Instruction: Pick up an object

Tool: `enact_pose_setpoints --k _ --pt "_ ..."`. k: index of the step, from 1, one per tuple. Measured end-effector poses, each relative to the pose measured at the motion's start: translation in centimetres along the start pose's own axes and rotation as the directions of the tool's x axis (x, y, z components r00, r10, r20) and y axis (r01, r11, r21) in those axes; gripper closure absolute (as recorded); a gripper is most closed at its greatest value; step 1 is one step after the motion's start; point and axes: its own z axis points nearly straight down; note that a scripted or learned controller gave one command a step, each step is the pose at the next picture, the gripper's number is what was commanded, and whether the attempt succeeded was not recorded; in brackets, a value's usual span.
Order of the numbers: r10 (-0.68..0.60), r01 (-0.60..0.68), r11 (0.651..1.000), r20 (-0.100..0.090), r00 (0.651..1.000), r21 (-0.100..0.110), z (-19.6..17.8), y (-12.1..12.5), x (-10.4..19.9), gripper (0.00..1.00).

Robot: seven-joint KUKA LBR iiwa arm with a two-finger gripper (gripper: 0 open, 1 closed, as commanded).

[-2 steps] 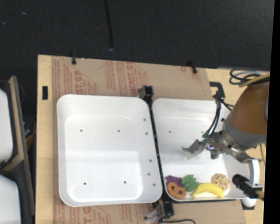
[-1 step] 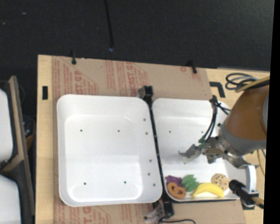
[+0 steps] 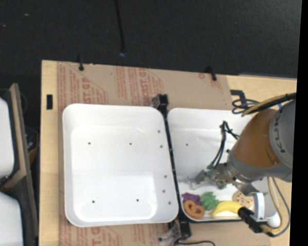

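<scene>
A pale wooden worktop point(image 3: 48, 155) spans the middle and lower frame, overlaid by a brown cardboard sheet point(image 3: 114, 87) printed with red lettering; above it, across the top of the frame, lies dark, speckled floor point(image 3: 200, 30), crossed by a thin black cable point(image 3: 119, 25); at the left edge stand white units point(image 3: 0, 137) beside a slanting wooden board point(image 3: 19, 138); light is even.

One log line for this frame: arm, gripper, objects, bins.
arm: over right bin | gripper: low, above toys | banana, green toy, purple toy: front of right bin | nothing visibly held
</scene>
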Motion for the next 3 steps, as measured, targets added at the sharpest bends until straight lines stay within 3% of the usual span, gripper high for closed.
enact_pose_setpoints --k 1,2,3 --pt "-0.001 0.001 1.0 0.001 1.0 -0.008 -0.4 -0.7 -0.2 0.0" --pt "-0.002 0.002 1.0 0.002 1.0 -0.009 -0.4 -0.7 3.4 0.0" --pt "0.0 0.0 1.0 0.002 1.0 -0.013 -5.6 -0.6 2.1 0.0"
